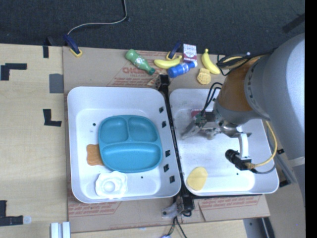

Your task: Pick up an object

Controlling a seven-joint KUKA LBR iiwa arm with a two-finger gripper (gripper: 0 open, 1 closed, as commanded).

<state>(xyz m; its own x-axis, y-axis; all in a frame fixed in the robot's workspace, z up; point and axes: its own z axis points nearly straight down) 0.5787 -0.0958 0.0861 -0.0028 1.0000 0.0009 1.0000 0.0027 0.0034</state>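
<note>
Yellow lump [197,178] sits at near edge of right bin [257,185], clear of the gripper [190,128]. Gripper is further back, low over bin floor, fingers spread, nothing between them. Left bin [79,108]: blue tray [130,143] (white cup [110,185] near it). Far of bins: bananas [167,62].

Two shallow white bins were counted on the table: a left bin [79,148] and a right bin [257,180]. In the left bin, one blue divided plate [130,144], one toast slice [92,155] and one white fried-egg piece [110,185] were counted. In the right bin, one yellow rounded piece [197,178] was seen. Behind the bins (on the cardboard), two bananas [167,62] [209,62], one green bottle [139,61], one blue bottle [179,70], one small carton [189,51] and one yellow waffle-like piece [203,76] were tallied.
</note>
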